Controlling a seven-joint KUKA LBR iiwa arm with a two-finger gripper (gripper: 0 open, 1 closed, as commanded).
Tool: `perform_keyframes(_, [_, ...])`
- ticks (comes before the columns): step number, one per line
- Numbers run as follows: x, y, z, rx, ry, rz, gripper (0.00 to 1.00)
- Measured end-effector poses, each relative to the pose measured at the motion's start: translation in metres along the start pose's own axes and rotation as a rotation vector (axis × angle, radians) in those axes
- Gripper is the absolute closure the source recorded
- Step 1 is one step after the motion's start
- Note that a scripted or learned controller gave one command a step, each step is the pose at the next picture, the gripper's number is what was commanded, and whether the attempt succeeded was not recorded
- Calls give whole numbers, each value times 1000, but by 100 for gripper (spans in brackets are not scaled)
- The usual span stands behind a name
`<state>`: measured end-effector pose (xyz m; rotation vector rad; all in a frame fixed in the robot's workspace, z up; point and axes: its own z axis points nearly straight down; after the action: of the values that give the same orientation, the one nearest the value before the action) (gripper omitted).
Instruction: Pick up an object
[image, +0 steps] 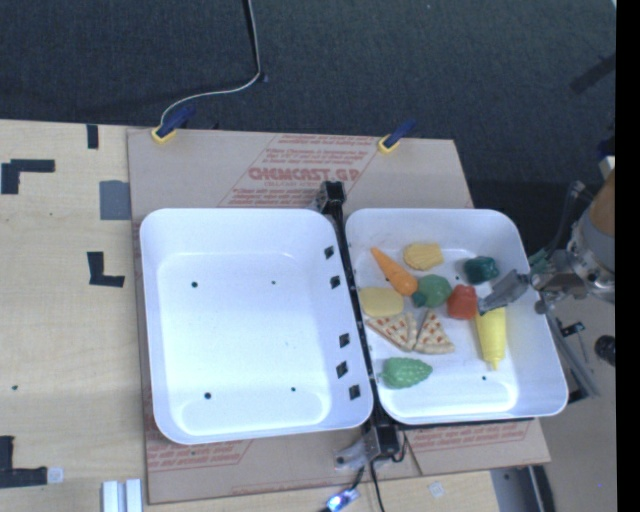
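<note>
Claw (503, 291) low over right bin (535, 390) — beside red piece (462, 302), corn (492, 335).

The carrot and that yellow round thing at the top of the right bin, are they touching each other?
Apart. The camera view shows a strip of white bin floor between the orange carrot and the yellow piece lying beside it in the right bin.

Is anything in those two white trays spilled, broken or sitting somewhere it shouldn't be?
Nothing stands out. The toy foods, among them a carrot, corn cob, two pizza slices and a green leafy piece, all lie inside the right bin, loosely clustered. The left bin sits squarely beside it. Nothing lies on the bench outside the bins.
</note>
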<state>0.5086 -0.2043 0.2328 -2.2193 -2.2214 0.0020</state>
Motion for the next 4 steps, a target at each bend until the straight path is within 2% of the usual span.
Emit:
perform_keyframes(1, [13, 52, 127, -19, -5, -3, 0])
perform_keyframes(2, [65, 55, 149, -1, 0, -5, 0])
perform_keyframes(3, [63, 55, 138, -1, -1, -1, 100])
perform_keyframes(4, [137, 64, 43, -9, 1, -8, 100])
